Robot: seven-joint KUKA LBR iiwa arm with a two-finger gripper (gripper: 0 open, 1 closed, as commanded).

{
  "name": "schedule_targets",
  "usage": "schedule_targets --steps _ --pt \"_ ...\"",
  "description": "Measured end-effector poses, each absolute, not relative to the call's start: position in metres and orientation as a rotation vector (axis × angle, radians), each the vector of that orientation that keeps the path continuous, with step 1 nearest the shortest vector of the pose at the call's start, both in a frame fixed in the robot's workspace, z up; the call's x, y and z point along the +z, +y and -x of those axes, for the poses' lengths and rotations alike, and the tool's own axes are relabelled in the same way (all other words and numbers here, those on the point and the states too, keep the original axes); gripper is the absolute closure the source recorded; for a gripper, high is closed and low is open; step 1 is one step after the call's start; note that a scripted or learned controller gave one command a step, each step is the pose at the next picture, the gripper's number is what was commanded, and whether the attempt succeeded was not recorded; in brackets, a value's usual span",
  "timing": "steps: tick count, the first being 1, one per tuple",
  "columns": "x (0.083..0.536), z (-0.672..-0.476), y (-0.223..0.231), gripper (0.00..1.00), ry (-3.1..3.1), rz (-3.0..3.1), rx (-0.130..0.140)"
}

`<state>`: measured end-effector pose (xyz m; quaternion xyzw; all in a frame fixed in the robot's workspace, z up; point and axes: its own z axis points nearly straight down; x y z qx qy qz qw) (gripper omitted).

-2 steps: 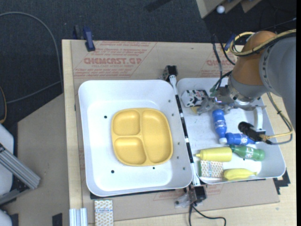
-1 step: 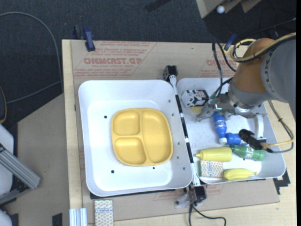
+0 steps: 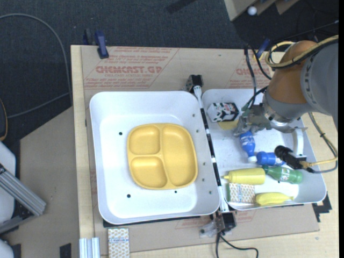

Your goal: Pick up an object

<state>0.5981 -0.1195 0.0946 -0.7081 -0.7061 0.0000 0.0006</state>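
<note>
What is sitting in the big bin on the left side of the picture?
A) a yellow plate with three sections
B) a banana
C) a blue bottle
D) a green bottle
A: the yellow plate with three sections lies in the middle of the left bin, while the banana, green bottle and blue bottle all lie in the right bin.

Red print "CHEMCAST GP" (image 3: 128, 69) showing on brown sheet (image 3: 80, 144) covering desk, along far edge; repeat print near far right corner partly hidden, unreadable.

glossy yellow plastic plate (image 3: 161, 156), smooth white plastic bins (image 3: 107, 117)
</note>
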Motion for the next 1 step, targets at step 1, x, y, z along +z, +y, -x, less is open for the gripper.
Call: schedule_targets --steps 1 --pt "0.1852 -0.5593 -0.0560 1.00 -2.223 2.220 -0.002"
